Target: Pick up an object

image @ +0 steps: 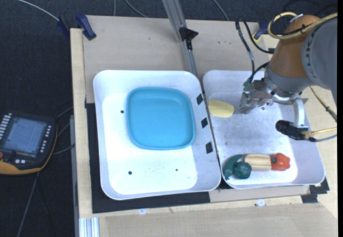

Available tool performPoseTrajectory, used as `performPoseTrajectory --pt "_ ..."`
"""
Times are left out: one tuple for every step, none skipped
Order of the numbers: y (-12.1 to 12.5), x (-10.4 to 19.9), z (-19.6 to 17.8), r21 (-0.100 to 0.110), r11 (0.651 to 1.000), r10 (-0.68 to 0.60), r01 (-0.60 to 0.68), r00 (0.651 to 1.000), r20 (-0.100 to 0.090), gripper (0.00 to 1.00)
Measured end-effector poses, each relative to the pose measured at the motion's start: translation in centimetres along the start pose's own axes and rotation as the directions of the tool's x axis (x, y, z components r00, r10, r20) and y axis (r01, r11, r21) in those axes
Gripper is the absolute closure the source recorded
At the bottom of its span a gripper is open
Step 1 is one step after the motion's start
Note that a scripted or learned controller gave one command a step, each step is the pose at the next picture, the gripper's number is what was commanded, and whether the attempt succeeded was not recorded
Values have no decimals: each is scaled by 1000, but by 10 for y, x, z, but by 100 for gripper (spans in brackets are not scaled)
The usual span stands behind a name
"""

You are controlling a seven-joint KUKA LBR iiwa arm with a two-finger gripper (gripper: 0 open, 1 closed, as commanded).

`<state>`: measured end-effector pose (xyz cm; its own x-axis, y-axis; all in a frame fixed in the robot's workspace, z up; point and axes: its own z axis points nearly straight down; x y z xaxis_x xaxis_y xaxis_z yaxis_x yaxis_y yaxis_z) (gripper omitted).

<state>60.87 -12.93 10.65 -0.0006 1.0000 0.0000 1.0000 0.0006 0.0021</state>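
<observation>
Right now gripper hangs low in right white bin, just beside small pale yellow soft lump. Cannot tell gripper state from this high view. Nothing seen held. Lump sits near bin's left wall. Could go wrong: gripper comes down beside lump, pushes it against wall, grabs air. Toy with green end, tan middle, red tip lies near front rim, well apart. Blue square plate rests in left white bin. No words readable anywhere.
</observation>
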Motion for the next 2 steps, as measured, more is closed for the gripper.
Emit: performPoseTrajectory --pt "-6 6 -49 -3 1000 0 0 1000 1 100" --pt "1 6 -110 -4 1000 0 0 1000 1 100"
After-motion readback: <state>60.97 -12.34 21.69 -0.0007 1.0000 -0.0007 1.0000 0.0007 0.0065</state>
